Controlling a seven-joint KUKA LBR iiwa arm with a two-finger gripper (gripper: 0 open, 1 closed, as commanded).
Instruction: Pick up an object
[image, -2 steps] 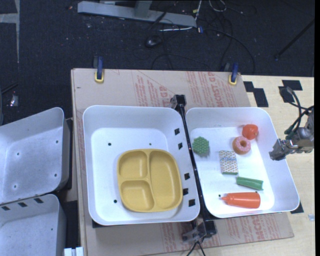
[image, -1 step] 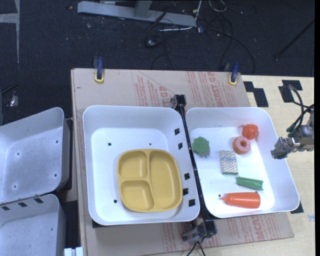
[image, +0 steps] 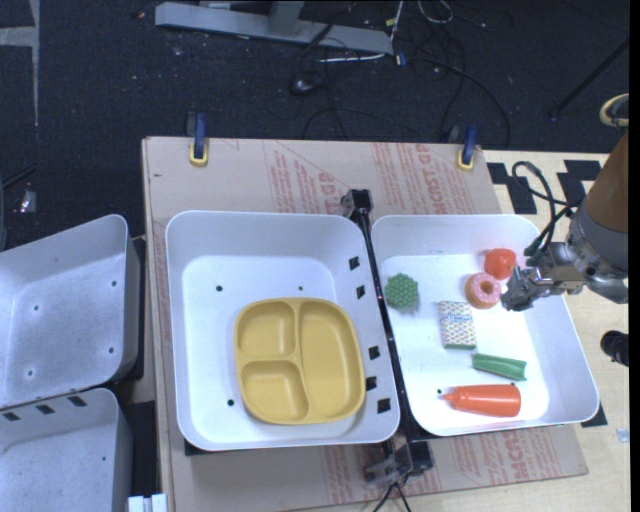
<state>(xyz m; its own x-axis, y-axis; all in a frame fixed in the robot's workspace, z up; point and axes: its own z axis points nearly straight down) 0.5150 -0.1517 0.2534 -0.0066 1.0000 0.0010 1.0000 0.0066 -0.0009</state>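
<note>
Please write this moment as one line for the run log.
end effector: over right bin, beside pink ring | left bin: yellow tray | pick: not yet done

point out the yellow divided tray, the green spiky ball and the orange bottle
yellow divided tray (image: 262, 345), camera view, on the ridge between its compartments
green spiky ball (image: 402, 290), camera view, on the middle of its top
orange bottle (image: 490, 400), camera view, on the middle of its body

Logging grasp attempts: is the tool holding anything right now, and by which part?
Cannot be told. The tool hangs beside the pink ring in the right bin, with no object visibly gripped.
</note>
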